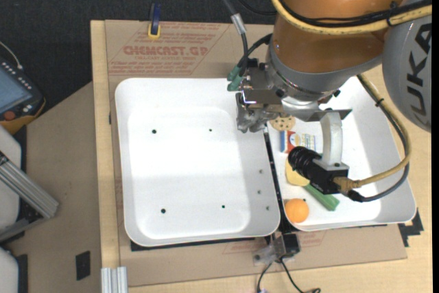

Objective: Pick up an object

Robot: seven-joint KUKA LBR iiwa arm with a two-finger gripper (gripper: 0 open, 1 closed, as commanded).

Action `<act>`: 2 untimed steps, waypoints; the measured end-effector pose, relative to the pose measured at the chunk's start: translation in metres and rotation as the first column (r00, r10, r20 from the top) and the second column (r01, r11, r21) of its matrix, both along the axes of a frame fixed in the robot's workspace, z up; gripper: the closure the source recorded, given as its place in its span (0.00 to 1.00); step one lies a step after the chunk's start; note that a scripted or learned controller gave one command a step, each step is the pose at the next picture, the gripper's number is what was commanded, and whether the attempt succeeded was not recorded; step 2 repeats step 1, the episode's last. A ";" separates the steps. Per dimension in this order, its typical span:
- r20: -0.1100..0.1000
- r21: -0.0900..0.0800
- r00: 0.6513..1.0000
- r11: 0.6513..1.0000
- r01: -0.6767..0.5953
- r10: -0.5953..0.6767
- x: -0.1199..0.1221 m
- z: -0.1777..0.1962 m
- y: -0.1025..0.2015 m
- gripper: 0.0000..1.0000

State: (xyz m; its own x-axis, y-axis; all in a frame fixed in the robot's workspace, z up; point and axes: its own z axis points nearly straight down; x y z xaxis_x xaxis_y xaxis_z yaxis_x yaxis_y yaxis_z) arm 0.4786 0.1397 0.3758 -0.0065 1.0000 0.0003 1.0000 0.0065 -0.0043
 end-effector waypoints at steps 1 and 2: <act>0.014 0.004 1.000 1.000 0.002 -0.002 0.001 0.078 0.018 1.00; 0.014 0.004 1.000 1.000 0.002 -0.002 0.001 0.078 0.018 1.00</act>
